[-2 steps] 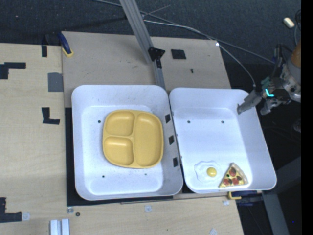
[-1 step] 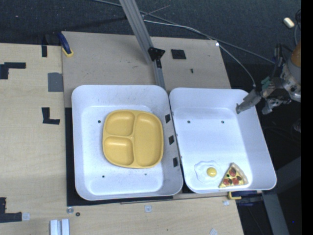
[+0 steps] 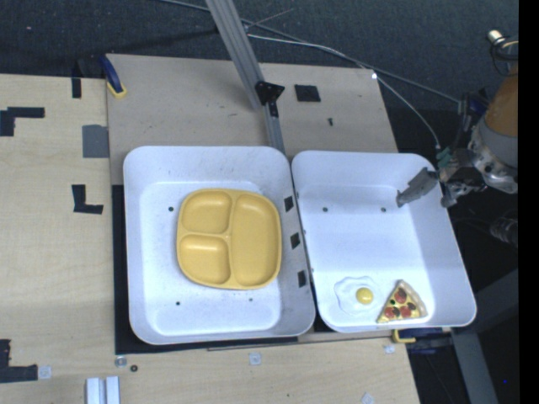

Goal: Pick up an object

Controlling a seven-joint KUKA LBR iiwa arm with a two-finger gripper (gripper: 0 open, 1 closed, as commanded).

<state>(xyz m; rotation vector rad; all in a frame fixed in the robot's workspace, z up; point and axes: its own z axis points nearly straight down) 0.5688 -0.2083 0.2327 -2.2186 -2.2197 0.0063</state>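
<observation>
Even, fairly bright overhead light, no hard shadows. White bins (image 3: 210,162) near overexposed, surface detail washed out; soft glare on the yellow divided plate (image 3: 229,238). Faint shadow along the inner bin walls and under the plate's edge. Dark floor at top and right goes almost black, low detail. Overall soft, low-res, slight compression noise. Gripper (image 3: 434,181) at the right edge blurry, fingers not resolvable. Toy fried egg (image 3: 357,295) and pizza slice (image 3: 402,303) small but readable. Slight blue colour cast.

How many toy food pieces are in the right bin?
2. The fried egg and the pizza slice lie side by side near the right bin's near edge, the pizza to the egg's right.
</observation>
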